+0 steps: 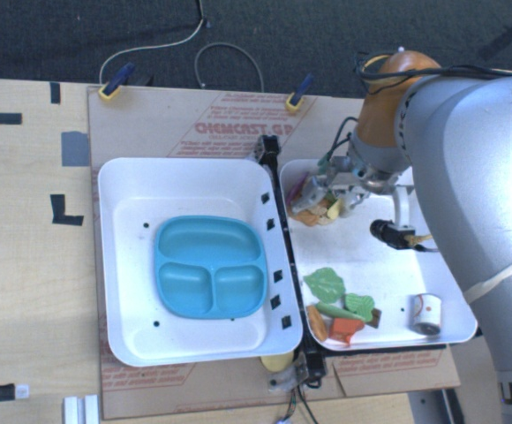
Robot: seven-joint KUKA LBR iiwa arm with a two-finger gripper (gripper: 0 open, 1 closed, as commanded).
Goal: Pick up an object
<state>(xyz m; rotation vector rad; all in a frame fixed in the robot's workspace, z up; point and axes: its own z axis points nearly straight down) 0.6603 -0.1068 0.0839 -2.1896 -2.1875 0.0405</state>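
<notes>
The gripper [334, 193] hangs over the far corner of the right bin [380, 276], its fingers clenched around a small bundle of toy food [313, 210]. Nearer the camera lie green leaves [325, 283] and a small can [425, 313].

Bench and floor, seen from my overhead feed.

I see a light wooden bench [26, 263] marked with black tape [62, 210], a brown board [229, 126] clamped by two clamps [115, 82] at its far edge, and dark carpet [79, 16] beyond, crossed by a pale cable [181, 38].
</notes>
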